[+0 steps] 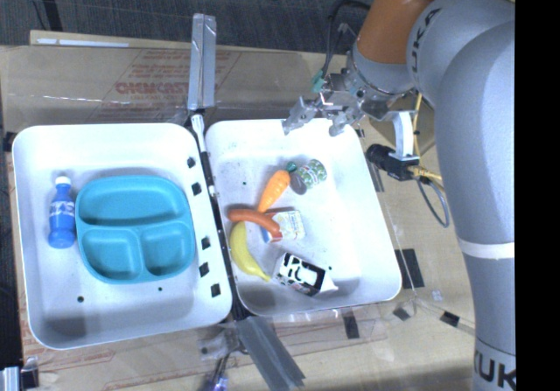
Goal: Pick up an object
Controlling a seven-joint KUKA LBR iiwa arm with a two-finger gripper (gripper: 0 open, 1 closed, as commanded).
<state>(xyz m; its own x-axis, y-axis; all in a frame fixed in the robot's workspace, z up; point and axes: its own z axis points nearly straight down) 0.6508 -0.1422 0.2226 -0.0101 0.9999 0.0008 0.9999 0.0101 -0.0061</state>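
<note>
My gripper (315,124) hangs open over the back rim of the right bin (372,232), with nothing between its fingers. Below it in that bin lie an orange carrot (274,190) and a green-and-white round object (308,175) side by side. Further forward are a red-orange sausage (254,218), a small white packet (291,225), a yellow banana (244,251) and a black-and-white box (302,274). All of them rest apart from the gripper.
The left bin (35,293) holds a blue divided plate (136,227) and a blue bottle (60,210) along its left wall. A grey post (202,66) stands behind the gap between the bins. The arm's cables (420,175) hang past the right bin's right side.
</note>
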